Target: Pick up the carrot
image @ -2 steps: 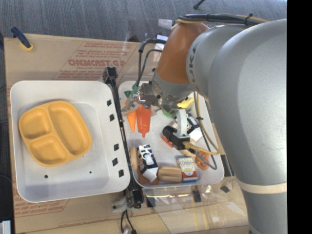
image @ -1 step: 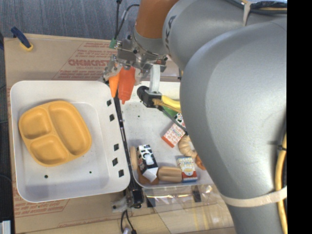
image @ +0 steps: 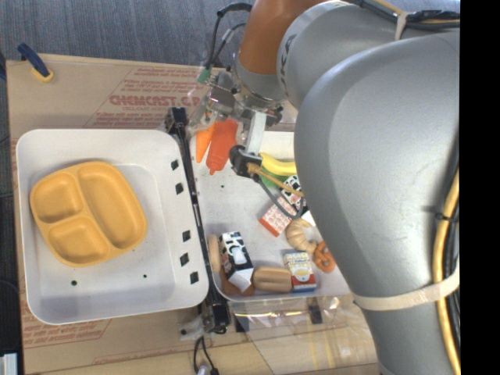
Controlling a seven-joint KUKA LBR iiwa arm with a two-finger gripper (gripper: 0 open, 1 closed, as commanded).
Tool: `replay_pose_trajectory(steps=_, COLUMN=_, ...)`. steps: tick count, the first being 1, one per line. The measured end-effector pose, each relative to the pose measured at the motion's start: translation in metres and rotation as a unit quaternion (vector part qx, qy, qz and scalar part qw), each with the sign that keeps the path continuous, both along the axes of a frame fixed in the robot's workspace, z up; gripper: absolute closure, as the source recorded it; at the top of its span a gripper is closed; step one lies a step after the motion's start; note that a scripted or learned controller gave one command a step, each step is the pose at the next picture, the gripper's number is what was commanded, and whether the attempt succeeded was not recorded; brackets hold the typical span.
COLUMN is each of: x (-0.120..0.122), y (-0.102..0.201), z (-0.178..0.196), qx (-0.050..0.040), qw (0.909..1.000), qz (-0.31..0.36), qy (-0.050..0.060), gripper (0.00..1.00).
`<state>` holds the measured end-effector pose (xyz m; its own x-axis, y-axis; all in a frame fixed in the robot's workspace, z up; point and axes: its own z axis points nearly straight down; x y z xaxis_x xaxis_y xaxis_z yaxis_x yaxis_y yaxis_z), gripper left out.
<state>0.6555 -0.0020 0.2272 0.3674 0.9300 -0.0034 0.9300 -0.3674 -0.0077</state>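
Carrot [image: 221, 145], orange and hanging roughly upright, sits at the far left corner of the right bin [image: 234, 201], close to the black divider rail [image: 187, 186] between the two bins. A smaller, paler orange piece [image: 202, 144] lies just beside it on the left, against the rail. The gripper [image: 233, 135] comes down directly above the carrot from the grey arm [image: 375, 147] with its orange band [image: 269, 22]; one pale finger [image: 255, 135] runs down the carrot's right side, and the carrot's upper end is tucked under the gripper body, but whether the fingers are clamped on it or merely standing alongside it cannot be told from this angle. Just right of the carrot lies a banana [image: 277, 165], with a green item under it. Toward the near end of the right bin there are a small red-and-white packet [image: 275, 222], a croissant [image: 300, 230], a pretzel [image: 324, 258], a milk carton [image: 234, 252], a hot-dog bun [image: 271, 278] and a little juice box [image: 300, 268]. The left bin [image: 47, 303] holds a yellow divided plate [image: 87, 212] with three compartments.
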Motion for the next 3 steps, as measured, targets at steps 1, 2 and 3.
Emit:
replay_pose_trajectory(steps=1, x=-0.013, y=0.030, z=-0.016, qx=0.0000, qw=0.9986, qz=-0.052, qy=0.000, gripper=1.00)
replay_pose_trajectory(steps=2, x=-0.045, y=0.047, z=-0.012, qx=-0.0007, qw=0.9849, qz=-0.173, qy=0.000, gripper=1.00)
replay_pose_trajectory(steps=3, x=-0.124, y=0.031, z=-0.027, qx=-0.0021, qw=0.9712, qz=-0.238, qy=0.000, gripper=1.00)
